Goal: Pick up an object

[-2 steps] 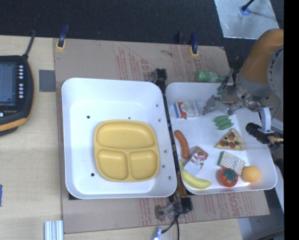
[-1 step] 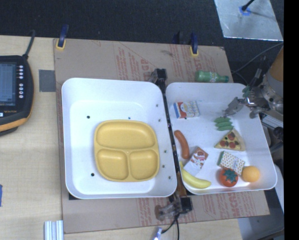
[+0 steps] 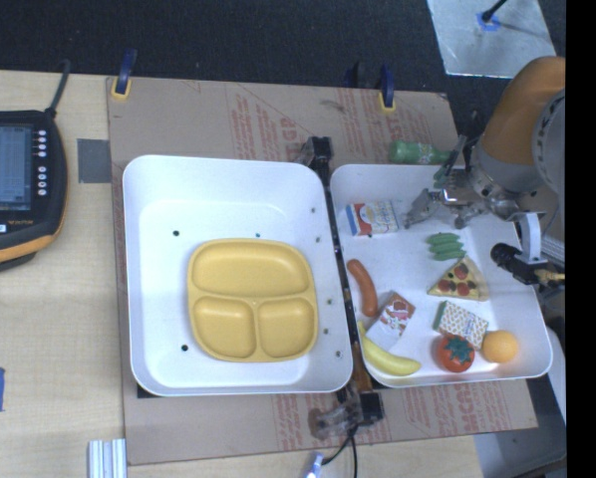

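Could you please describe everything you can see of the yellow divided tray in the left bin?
The yellow tray is a rounded-corner plate, seemingly matte plastic, with three compartments: one wide section on the far side and two smaller ones on the near side. It lies flat, right side up, around the middle of the left bin, resting on its floor. No other object touches it.

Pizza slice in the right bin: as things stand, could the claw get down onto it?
Probably yes. The pizza slice lies flat with nothing on top of it, and the claw hangs over the same bin, just beyond the green pea pod. The checkered block sits close below the slice, leaving little room on that side.
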`<action>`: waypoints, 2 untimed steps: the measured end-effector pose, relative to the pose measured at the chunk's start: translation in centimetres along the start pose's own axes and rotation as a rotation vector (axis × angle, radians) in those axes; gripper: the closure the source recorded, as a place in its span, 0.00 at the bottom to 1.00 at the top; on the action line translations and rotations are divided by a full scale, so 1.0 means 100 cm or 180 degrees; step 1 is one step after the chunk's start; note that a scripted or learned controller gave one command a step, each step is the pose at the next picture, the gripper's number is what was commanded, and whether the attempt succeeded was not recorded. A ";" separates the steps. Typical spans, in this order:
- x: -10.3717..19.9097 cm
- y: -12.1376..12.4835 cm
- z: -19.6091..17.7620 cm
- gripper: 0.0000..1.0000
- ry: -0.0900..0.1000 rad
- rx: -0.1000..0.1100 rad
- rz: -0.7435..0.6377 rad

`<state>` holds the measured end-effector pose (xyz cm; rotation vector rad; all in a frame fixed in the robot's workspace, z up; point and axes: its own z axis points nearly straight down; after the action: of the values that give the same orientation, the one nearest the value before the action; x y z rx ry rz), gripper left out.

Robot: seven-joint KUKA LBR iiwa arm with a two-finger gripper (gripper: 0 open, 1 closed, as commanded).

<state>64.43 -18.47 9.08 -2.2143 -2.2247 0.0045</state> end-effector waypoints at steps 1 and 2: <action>-0.027 -0.039 -0.084 0.00 -0.0002 -0.0012 0.0006; -0.009 -0.046 -0.014 0.00 0.0000 0.0001 0.0000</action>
<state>59.85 -19.42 10.52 -2.2140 -2.2246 0.0051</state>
